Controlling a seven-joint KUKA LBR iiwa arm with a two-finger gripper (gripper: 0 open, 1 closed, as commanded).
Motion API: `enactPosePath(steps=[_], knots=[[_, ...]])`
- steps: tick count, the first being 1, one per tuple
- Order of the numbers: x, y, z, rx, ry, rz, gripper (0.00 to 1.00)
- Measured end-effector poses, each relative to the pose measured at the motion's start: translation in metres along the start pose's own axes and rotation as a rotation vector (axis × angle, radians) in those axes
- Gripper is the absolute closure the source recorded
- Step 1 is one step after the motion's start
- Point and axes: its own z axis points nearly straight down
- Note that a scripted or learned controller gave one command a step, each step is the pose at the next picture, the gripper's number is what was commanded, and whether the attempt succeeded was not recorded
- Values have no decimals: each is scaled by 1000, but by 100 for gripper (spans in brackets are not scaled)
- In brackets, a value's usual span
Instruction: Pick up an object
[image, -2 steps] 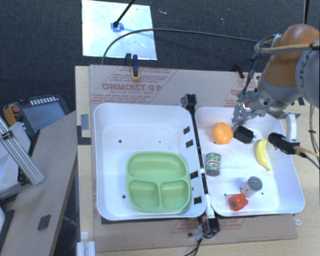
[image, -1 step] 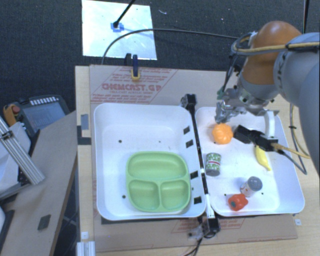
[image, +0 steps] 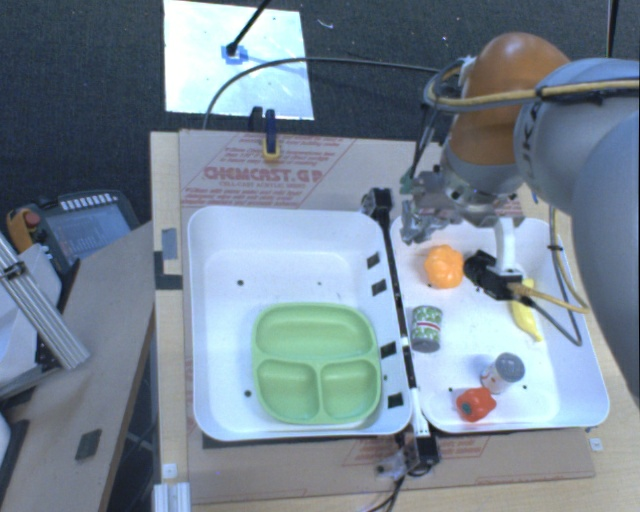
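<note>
The gripper (image: 417, 226) hangs over the upper left of the right bin (image: 562, 388), just up-left of the orange fruit (image: 444, 267). I cannot tell whether it is released or clenched, and nothing shows in its hold. The fruit seems the nearest target: centre over it, descend straight, then close across its widest part.

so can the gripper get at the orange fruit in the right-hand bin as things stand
Probably yes. The gripper hangs right beside the orange fruit, at its upper left in the view. Nothing lies on the fruit, and the small can stands apart from it.
</note>
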Motion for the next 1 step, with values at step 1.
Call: enactPosePath(steps=[1], knots=[[53,9,-13,0,0,0,100]])
